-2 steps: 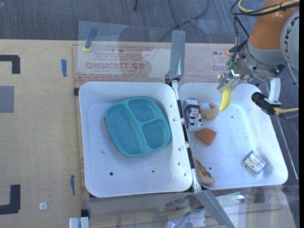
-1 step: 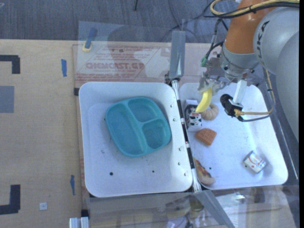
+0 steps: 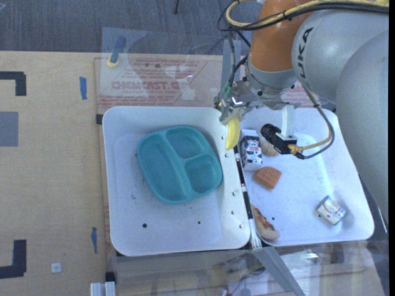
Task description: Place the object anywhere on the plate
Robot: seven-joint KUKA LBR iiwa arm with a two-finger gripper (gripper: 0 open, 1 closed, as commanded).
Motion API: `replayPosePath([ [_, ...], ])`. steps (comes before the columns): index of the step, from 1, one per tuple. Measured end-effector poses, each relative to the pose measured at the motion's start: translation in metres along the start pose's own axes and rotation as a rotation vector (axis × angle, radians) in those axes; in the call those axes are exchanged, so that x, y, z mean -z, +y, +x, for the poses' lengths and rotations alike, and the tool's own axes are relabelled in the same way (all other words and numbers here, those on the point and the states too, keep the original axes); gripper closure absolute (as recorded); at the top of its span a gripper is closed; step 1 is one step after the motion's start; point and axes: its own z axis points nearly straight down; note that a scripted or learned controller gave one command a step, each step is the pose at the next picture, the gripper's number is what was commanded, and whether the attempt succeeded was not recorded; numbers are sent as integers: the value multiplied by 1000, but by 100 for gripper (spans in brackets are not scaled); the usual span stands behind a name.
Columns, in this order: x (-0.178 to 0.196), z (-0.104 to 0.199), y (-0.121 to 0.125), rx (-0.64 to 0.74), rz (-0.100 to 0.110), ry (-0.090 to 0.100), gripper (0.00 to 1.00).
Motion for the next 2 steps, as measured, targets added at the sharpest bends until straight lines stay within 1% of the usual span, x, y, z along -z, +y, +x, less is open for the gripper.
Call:
replayPosePath([
  [1,-66,64,16,52,-3,-1,100],
  [2,-67,65,16,52,-2,1,0],
])
